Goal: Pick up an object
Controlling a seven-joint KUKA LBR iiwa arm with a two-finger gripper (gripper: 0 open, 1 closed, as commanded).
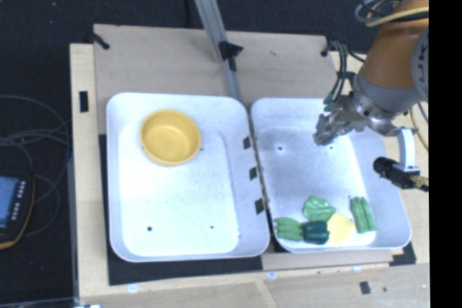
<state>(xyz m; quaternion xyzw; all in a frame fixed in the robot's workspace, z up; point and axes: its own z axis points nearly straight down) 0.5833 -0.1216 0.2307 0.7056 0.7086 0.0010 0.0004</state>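
My gripper (pixel 325 133) hangs over the upper part of the right bin (pixel 289 155), with nothing seen between its fingers. Several small objects lie at that bin's near edge: a light green piece (pixel 317 208), a dark green block (pixel 315 231), a green piece (pixel 288 227) at the left, a yellow object (pixel 341 227), and a green stick-shaped piece (pixel 362 213). The gripper stands well above and behind them. A yellow bowl (pixel 170 136) sits in the upper left of the left bin (pixel 180 220).
A grey metal pole (pixel 209 11) slants from the top of the view down to the divide between the bins. The bench's wooden edge (pixel 180 43) runs behind the bins. A small device (pixel 13 205) with cables lies off the bench at far left.
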